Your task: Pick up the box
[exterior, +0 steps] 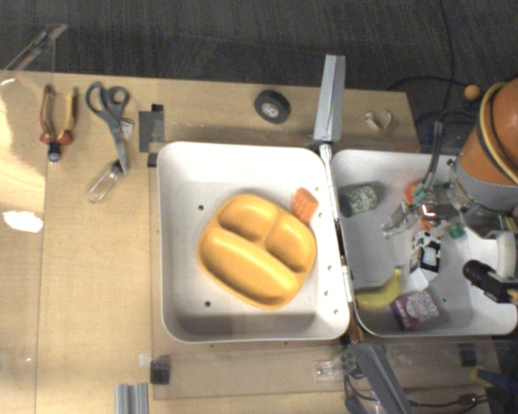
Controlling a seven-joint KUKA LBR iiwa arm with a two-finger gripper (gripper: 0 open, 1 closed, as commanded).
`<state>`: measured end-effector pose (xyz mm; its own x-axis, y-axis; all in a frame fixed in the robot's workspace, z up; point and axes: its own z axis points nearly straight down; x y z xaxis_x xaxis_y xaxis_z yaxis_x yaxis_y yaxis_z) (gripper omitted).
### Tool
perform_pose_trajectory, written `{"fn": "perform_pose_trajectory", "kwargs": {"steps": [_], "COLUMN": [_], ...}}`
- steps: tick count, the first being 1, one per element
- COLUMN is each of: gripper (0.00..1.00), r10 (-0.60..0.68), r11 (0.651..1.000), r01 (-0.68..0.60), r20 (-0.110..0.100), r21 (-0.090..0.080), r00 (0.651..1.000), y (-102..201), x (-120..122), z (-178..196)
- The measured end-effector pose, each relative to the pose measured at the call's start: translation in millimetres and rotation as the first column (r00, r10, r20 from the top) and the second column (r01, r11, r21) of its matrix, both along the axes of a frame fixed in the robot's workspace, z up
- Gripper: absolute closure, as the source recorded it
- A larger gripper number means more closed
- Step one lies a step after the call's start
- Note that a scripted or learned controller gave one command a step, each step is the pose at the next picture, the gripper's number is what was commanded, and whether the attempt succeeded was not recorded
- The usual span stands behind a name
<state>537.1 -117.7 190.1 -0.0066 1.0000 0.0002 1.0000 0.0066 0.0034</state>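
Arm (505, 136) cut off right, box (412, 310) partly shadowed

Wooden bench (69, 317), dark carpet (198, 15).

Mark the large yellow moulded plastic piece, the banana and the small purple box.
Large yellow moulded plastic piece (257, 250): camera view, middle of its top, left bin.
Yellow banana (381, 293): camera view, middle of its curve, right bin.
Small purple box (413, 309): camera view, its top face, right bin's near edge.
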Motion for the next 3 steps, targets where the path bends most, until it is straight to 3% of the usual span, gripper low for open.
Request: {"fn": "perform_pose_trajectory", "kwargs": {"steps": [1,2,3], "gripper": [0.00,0.00,0.00], "r10": [0.098,0.268,0.158], "r11": [0.995,0.963,0.987], "r01": [-0.098,-0.268,-0.158], "r20": [-0.001,0.004,0.003], "r21": [0.000,-0.004,-0.002], "r00": [0.995,0.963,0.987], "y": [25.2,-16.5,19.8], "x": [80.6,54.3,82.4], "z": [-42.5,8.0,-95.1]}}
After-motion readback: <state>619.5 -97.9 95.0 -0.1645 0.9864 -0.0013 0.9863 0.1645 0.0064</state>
